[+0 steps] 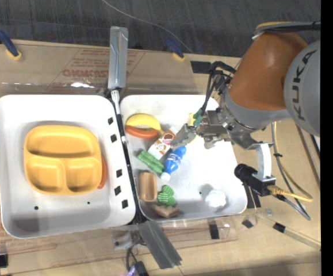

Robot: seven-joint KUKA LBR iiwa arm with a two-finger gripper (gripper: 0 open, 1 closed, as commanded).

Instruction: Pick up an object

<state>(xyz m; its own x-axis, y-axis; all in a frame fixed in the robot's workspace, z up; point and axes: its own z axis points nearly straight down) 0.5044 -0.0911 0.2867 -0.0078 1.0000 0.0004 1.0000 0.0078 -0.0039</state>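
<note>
Overhead, the claw [184, 134], grip state unclear, hovers beside clutter crowding the right bin's [235, 203] left edge.

Just below and left of the gripper [184, 135], a small blue bottle [174, 160] with a white cap is lying on its side, slanting, cap end pointing away from the fingers. A white carton [161, 145] with red print is lying tilted immediately left of the gripper, touching a green oblong piece [149, 161] that is resting diagonally below it.
</note>
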